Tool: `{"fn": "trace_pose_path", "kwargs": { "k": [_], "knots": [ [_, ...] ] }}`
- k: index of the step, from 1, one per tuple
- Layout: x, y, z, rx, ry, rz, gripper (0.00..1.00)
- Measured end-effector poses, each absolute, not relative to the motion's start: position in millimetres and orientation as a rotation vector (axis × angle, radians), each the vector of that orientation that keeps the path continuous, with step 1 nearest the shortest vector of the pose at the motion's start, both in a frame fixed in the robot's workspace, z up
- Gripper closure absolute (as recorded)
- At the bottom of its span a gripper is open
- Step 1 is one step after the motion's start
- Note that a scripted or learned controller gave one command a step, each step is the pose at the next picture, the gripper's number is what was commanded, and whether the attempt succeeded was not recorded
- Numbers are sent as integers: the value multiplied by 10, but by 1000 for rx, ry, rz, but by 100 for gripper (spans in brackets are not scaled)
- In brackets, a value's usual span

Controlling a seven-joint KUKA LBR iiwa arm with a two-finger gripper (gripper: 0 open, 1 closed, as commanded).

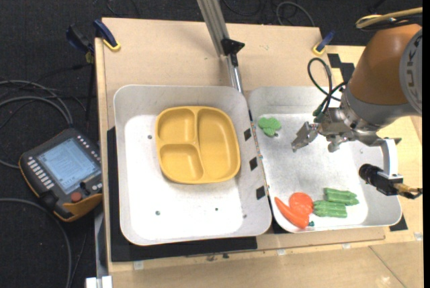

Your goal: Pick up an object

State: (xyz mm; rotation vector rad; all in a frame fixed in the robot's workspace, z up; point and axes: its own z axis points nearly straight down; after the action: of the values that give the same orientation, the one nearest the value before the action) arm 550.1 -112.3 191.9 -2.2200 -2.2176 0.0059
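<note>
- Gripper: fingers spread open, nothing between them, above the right bin.
- Green broccoli-like toy: right bin, far-left part, left of the gripper.
- Orange carrot toy, red tomato toy, green pea pods: right bin, near edge.
- Yellow divided plate: left bin.
- Arm lettering: partly visible, unreadable.

- One fixed camera, set high above the tabletop, looks down at a slant.
- Both bins fill mid-frame: left bin, right bin.
- Far enough to take in dark floor along the top and left.
- The arm enters at the right edge.
</note>
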Motion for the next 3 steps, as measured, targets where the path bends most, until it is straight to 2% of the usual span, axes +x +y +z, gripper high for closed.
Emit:
{"fn": "trace_pose_path", "kwargs": {
  "k": [1, 2, 3],
  "knots": [
    [5567, -1089, 1316, -2218, -2218, 6, 0],
    [5570, -1085, 943, -2222, -2221, 1, 0],
    [5577, -1085, 1059, -2223, -2222, -2, 100]
  ]
}}
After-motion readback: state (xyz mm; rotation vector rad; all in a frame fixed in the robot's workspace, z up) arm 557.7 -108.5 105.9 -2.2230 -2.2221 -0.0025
